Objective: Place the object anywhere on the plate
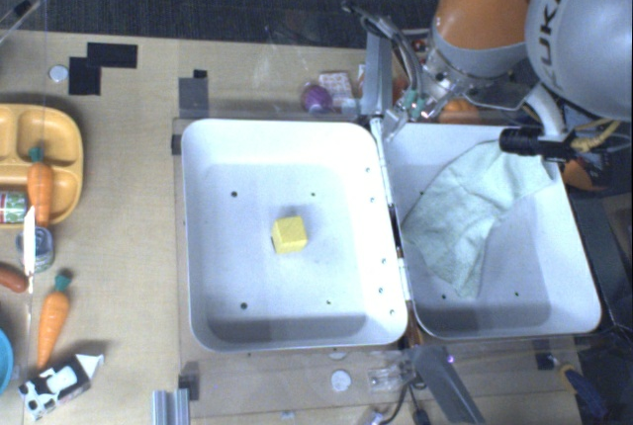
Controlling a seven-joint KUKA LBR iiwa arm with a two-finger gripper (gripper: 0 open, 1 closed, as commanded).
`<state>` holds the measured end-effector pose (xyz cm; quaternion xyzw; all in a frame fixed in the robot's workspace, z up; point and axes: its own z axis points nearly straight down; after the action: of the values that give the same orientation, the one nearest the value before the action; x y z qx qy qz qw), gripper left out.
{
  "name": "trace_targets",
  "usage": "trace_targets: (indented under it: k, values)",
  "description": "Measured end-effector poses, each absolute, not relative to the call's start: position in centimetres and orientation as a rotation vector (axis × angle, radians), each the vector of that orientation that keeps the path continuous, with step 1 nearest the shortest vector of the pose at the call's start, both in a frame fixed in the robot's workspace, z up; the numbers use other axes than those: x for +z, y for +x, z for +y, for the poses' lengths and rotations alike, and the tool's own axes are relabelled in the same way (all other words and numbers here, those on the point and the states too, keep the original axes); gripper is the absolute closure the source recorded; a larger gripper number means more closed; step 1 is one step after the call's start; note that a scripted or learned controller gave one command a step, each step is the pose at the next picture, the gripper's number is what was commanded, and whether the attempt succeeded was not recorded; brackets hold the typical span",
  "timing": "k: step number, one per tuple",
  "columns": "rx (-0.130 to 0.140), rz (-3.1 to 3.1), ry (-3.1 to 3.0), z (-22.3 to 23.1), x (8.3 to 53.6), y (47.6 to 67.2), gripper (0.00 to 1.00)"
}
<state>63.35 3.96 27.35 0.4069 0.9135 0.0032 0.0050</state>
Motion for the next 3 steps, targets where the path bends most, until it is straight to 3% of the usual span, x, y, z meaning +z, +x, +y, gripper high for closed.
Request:
trace_targets:
  k: [2, 3]
  values:
    - [0.004, 2.675, 1.638, -7.4, 18.6, 67.0, 1.0]
    - [0.006, 2.617, 1.722, -11.3, 21.5, 67.0, 1.0]
